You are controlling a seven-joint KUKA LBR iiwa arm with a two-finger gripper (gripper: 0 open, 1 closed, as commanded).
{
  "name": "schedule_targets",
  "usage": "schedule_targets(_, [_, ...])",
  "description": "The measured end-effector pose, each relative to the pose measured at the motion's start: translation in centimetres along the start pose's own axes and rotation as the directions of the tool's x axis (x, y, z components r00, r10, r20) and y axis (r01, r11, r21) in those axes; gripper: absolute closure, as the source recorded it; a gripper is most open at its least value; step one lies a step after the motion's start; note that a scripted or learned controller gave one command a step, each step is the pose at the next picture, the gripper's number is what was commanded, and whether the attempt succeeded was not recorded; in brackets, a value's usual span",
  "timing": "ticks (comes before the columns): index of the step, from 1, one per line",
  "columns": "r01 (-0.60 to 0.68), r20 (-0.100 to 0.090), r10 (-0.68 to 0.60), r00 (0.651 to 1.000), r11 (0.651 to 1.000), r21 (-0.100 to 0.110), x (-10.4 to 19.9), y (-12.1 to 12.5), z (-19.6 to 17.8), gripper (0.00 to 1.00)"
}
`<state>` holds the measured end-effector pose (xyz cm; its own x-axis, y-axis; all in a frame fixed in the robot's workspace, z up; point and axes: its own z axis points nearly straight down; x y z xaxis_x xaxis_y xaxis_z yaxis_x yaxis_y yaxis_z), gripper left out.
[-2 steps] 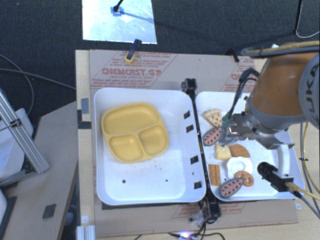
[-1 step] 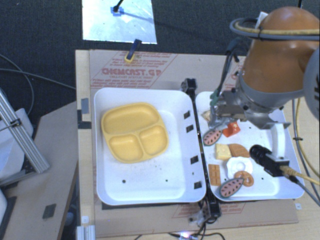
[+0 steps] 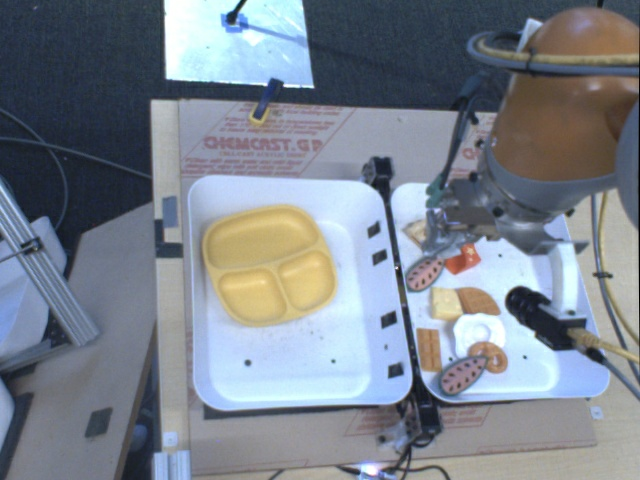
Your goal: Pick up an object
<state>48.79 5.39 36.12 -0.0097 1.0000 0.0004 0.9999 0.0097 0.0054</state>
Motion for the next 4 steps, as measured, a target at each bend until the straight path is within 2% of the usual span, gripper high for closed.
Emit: schedule_targets(4, [0.022,0.001,-0.022,1.0,1.0,-0.01,0.0,0.3,-4.3,1.0])
